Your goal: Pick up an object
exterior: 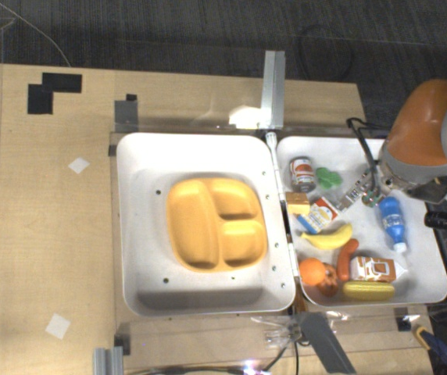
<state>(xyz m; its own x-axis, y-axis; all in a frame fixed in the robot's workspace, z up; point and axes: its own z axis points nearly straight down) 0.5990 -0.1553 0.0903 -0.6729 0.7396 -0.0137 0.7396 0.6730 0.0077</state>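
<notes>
Orange [315, 273] and yellow item [368, 290] crowd the right bin's [434, 287] near edge. Claw [362, 187] hangs above the bin's middle; we cannot tell its opening. We suggest targeting the blue bottle [393, 222], which lies apart from its neighbours.

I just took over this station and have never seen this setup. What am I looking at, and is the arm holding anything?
One camera looks down at a slant on a wooden bench. The grey and orange arm reaches in from the right. Its end effector hangs over the right bin, which holds a can, a banana, a blue bottle, an orange and other small groceries. The left bin holds a yellow divided tray. I cannot tell whether anything is gripped.
</notes>
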